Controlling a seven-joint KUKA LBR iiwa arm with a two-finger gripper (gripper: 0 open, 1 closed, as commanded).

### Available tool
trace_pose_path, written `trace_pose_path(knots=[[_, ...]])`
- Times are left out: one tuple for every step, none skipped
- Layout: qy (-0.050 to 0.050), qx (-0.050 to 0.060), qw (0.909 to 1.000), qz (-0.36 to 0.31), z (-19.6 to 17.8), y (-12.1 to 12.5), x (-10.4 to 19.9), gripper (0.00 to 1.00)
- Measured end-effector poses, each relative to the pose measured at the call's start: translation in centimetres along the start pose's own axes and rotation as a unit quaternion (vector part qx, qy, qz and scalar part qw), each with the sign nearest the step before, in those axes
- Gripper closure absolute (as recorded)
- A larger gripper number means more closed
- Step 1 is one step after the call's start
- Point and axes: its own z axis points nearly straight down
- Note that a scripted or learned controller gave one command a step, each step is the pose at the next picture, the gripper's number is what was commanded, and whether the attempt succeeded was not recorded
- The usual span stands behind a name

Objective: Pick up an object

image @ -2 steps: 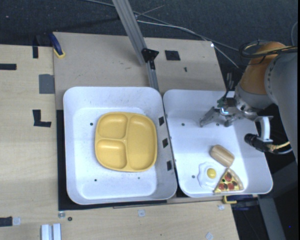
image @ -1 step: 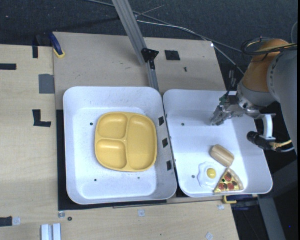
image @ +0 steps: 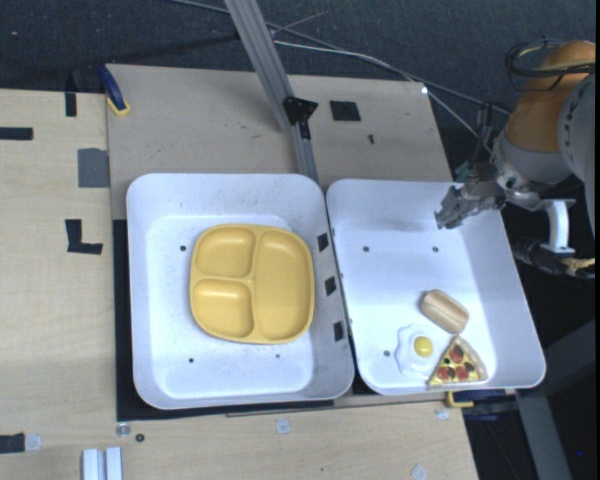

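In the right bin (image: 400, 268) three toy foods lie near the front right corner: a tan bread roll (image: 444, 311), a fried egg (image: 417, 350) and a pizza slice (image: 457, 364). My gripper (image: 458, 206) hangs over the bin's back right edge, well behind the foods and apart from them. Nothing shows between its fingers. A yellow divided plate (image: 252, 283) sits in the middle of the left bin (image: 160, 268).
A slanted metal pole (image: 270, 58) stands behind the bins, with its base between them. Cables run across the dark floor at the back. The arm's orange band (image: 550, 98) and wrist reach in from the right.
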Motion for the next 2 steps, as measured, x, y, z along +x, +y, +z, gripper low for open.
trace_pose_path(knots=[[0.0, 0.0, 1.0, 0.0, -5.4, 0.1, 0.0, 1.0], [0.001, 0.003, 1.0, -0.002, -5.0, -2.0, 5.9, 1.0]])
